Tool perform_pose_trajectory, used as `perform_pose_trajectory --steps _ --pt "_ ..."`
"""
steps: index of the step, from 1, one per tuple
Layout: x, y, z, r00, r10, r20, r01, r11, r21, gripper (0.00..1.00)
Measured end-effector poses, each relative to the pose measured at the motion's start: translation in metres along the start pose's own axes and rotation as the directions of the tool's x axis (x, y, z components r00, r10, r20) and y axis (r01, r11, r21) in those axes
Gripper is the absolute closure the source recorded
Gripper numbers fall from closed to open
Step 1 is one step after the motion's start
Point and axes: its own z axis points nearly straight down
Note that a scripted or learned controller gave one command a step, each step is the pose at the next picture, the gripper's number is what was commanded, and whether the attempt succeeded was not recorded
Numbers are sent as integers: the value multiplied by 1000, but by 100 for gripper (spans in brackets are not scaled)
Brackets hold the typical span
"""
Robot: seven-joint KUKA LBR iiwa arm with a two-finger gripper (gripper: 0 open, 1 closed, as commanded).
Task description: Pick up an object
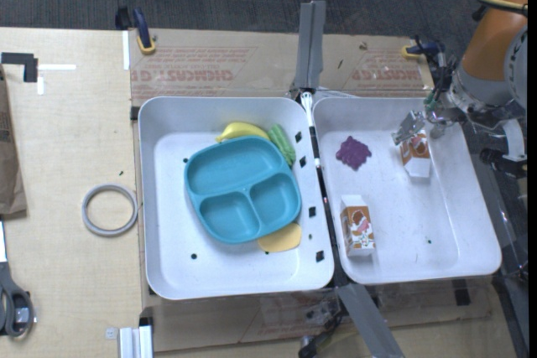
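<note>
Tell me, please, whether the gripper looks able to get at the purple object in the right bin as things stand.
Probably yes. The purple object lies alone on the right bin floor with nothing on it, and the gripper hangs close by over the same bin, beside a small carton.

Blue tray crowds the left bin; right bin floor mostly open.

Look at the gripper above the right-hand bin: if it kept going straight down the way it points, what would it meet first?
Most likely the small carton directly under the gripper, near the right bin's far end. Depth is hard to judge from this slanted view, so it may already be touching.
</note>
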Motion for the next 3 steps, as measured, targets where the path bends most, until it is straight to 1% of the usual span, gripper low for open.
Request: perform_pose_trajectory --steps 1,2,3 --pt "2 1 8 998 -69 1 69 998 -1 0" --pt "1 2 -2 997 -73 9 73 997 -7 100" --pt "63 10 -74 993 -118 7 118 993 -4 100"
